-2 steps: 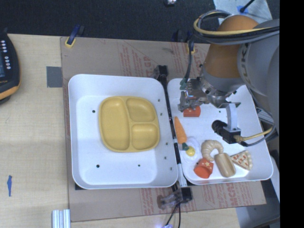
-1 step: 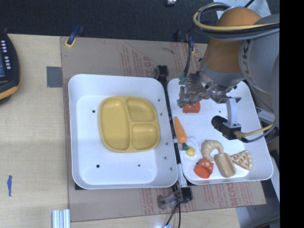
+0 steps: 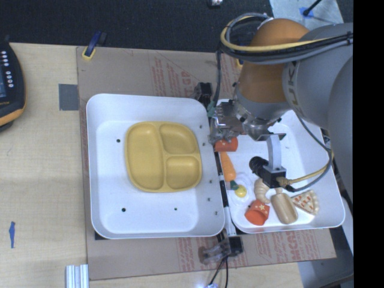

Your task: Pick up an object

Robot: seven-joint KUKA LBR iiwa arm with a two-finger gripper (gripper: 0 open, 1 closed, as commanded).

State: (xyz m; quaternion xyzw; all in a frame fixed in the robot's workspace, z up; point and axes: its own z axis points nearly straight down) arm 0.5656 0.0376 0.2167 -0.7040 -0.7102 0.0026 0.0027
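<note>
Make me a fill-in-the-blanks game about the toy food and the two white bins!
1. The yellow plate lies in the ____ bin.
2. The plate has ____ compartments.
3. The pizza slice lies in the ____ bin, near the hot dog.
4. The carrot is coloured ____.

Missing words: left; three; right; orange

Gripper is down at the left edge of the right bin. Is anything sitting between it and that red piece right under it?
Nothing visible does. The gripper sits directly above the red piece, at the right bin's left edge. The carrot lies just below that piece, towards the camera, beside the approach rather than in it. Contact itself is hidden by the wrist.
</note>
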